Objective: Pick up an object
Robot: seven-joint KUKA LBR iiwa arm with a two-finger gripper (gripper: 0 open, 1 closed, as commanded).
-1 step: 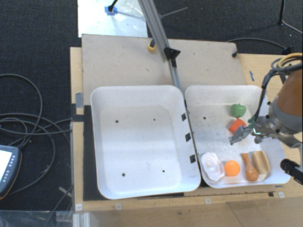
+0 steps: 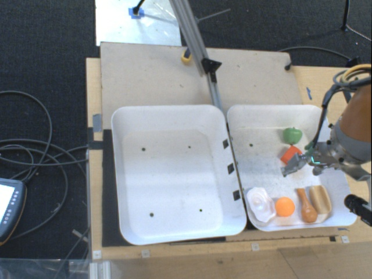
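Left bin (image 2: 125, 156): its floor is open across the whole width.
Right bin (image 2: 261, 118): the back-left part of the floor is free.
Front edge: crowded by a white object (image 2: 260, 204), orange ball (image 2: 284, 207), brown piece (image 2: 306, 207) and tan bun (image 2: 320, 198).
Right side: green item (image 2: 292, 135) and red item (image 2: 290, 154) beside the claw (image 2: 292, 167).
Behind the bins: a slanted grey pole (image 2: 195, 36) crosses above the desk (image 2: 151, 74).

five items (image 2: 285, 207) lie in the right bin (image 2: 256, 121), left bin (image 2: 133, 118) beside it.
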